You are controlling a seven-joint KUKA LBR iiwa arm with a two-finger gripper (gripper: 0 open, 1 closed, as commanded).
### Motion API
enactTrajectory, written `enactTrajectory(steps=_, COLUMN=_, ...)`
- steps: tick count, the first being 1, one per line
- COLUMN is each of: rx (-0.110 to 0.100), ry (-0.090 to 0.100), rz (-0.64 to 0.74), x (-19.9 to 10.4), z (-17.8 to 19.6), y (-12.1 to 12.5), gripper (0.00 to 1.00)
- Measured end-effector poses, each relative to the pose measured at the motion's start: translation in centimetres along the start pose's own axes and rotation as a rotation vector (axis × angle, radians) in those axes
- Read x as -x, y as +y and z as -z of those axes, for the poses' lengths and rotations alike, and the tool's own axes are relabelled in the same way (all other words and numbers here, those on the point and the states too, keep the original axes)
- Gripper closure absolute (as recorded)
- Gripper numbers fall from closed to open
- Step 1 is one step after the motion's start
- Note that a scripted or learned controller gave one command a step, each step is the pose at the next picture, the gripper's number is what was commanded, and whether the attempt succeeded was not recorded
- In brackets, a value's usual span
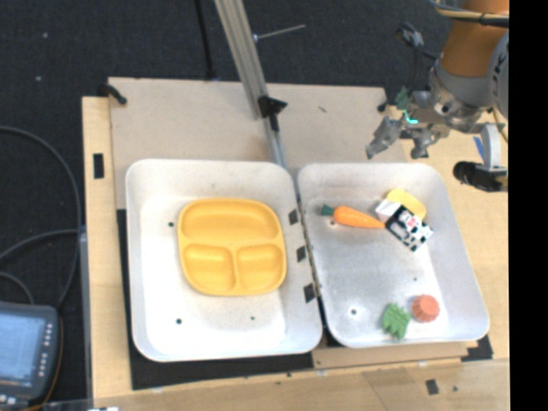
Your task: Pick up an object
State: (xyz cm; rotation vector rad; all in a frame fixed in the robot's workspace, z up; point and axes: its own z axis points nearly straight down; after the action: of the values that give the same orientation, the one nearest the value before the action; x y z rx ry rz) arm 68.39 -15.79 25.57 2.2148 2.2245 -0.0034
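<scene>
Strawberry-like toy first: at the lower right of the frame you have a small reddish-orange round toy point(425, 308) touching a green leafy plastic piece point(395, 320), both lying near the bottom wall of the right white bin point(368, 281), whose floor looks matte and faintly speckled. Either would be a small, low target, and so close to the wall you would have little room for a finger on that side.

Moving up the frame, the left white bin point(154, 315) carries a yellow plastic divided tray point(231, 246), smooth, rounded at the corners, with three compartments. It lies flat and wide, a poor match for a two-finger grasp, in my judgement.

Higher in the right bin, an orange toy carrot with a green stub point(357, 218) lies nearly level, its tapered tip pointing at a yellow block with a black-and-white patterned box point(403, 219) just beside it. The carrot's slim, rounded body looks the easiest pick, taken across its width.

Farthest up, at the upper right of the frame, the grey two-finger gripper point(400, 140) hangs beyond the right bin's top edge, above the bare bench point(188, 118). Its jaws stand apart and hold nothing, so the pick is not yet begun.
</scene>
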Motion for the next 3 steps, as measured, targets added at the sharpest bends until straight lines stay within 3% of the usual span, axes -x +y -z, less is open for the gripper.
enactTrajectory(steps=2, rx=-0.005, ry=0.002, rz=-0.004, x=-0.3, z=-12.3, y=-0.7, gripper=0.0)
enactTrajectory(steps=3, rx=0.001, ry=-0.001, rz=-0.003, x=-0.2, z=-15.4, y=-0.7, gripper=0.0)
